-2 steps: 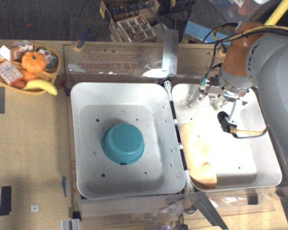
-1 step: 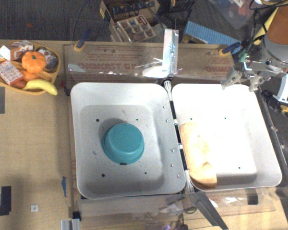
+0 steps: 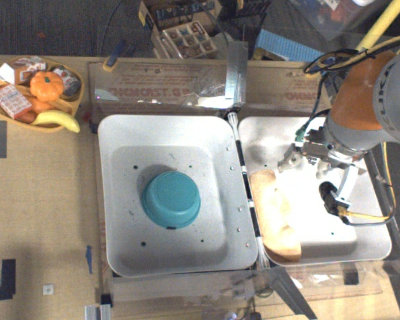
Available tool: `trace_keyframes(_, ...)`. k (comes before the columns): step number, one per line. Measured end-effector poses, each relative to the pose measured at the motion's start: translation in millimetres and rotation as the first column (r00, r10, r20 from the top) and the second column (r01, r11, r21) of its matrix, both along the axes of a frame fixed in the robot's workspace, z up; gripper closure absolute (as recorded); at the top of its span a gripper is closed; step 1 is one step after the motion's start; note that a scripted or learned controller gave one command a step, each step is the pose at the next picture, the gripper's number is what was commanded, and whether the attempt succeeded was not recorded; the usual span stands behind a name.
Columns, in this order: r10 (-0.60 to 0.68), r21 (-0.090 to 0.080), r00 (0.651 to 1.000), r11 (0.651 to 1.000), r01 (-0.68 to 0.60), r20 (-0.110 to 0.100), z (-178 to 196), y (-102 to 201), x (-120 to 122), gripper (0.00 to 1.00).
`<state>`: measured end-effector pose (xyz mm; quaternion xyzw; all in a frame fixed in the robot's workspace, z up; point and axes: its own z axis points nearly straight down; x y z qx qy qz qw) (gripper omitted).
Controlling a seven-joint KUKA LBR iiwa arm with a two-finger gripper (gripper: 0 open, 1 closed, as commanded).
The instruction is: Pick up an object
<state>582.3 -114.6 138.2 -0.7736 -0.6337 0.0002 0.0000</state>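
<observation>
Teal bowl (image 3: 172,199) sits upside down near the middle of the left bin (image 3: 113,145), a bit toward the near side, not touching any wall. Nothing else is in that bin except small dark specks on the floor.

Right bin (image 3: 373,242) holds a tan slab (image 3: 275,213) that looks like a bread slice or foam piece. It lies flat along the bin's left wall and runs from mid-bin to the near left corner, with a darker brown edge at the near end.

Grey arm (image 3: 393,99) with its orange band (image 3: 355,99) comes in from the right over the far part of the right bin. The tool (image 3: 308,157) hangs over the far middle of that bin, right of and beyond the slab, apart from it and well apart from the bowl. Can't tell if the tool is wide or narrow, since the wrist body and cables cover it. Nothing visibly held. A black part with a yellow cable (image 3: 367,216) trails under the wrist toward the bin's right side.

Both bins touch side by side on the wooden tabletop (image 3: 40,205). A basket (image 3: 33,93) sits at the far left of the tabletop with a small orange pumpkin (image 3: 47,85), a banana (image 3: 57,119) and small packets. A cardboard wall (image 3: 160,85) stands behind the bins.
</observation>
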Motion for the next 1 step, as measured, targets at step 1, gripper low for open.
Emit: trace_keyframes(1, 0.041, -0.002, 0.999, 0.999, -0.041, 0.003, 20.3, -57.3, -10.3, 0.0)
